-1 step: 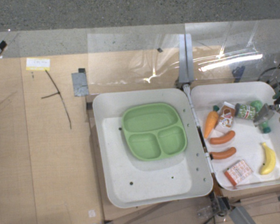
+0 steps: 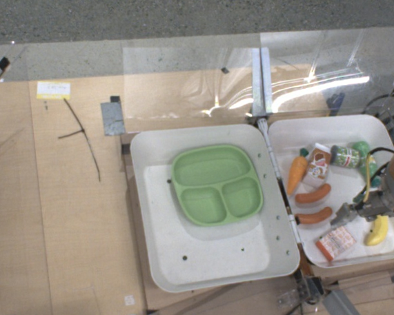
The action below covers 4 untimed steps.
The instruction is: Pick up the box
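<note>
Two thin fingers of the gripper (image 2: pixel 348 213) stand slightly apart with nothing between them, poised just above the box (image 2: pixel 336 243). The box, a small red and white carton, lies flat in the right bin (image 2: pixel 332 125) near its front edge, beside a banana (image 2: pixel 377 230).

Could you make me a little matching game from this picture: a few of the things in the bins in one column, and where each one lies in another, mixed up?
Things:
1. green plate
2. carrot
3. banana
4. box

Places:
A. near front edge of the right bin, left of the banana
B. left bin
C. right bin, near its left wall, towards the back
D. right bin, front right, just below the pincer

Pairs: 1-B, 2-C, 3-D, 4-A
</note>
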Each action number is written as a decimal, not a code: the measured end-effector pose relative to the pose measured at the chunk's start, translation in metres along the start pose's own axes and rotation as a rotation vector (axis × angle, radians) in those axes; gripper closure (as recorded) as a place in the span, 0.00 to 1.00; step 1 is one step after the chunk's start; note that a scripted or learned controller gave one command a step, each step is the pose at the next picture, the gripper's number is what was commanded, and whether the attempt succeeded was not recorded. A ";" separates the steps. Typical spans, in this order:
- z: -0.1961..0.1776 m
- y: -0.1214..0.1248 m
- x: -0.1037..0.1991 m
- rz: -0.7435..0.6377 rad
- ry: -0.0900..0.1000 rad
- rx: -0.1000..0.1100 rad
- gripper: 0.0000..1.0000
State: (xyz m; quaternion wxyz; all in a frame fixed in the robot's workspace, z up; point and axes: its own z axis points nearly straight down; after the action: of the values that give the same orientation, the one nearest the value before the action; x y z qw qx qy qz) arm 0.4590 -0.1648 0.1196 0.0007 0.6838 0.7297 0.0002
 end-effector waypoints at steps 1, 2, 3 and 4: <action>0.029 0.002 0.032 -0.002 0.000 -0.001 0.00; 0.018 0.004 0.031 0.000 -0.002 -0.008 1.00; -0.072 0.057 0.117 -0.225 0.000 -0.006 1.00; -0.130 0.013 0.150 -0.323 0.000 -0.006 1.00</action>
State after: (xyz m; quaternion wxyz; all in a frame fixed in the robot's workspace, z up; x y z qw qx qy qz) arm 0.4618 -0.0145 0.2497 0.0031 0.5574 0.8302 0.0023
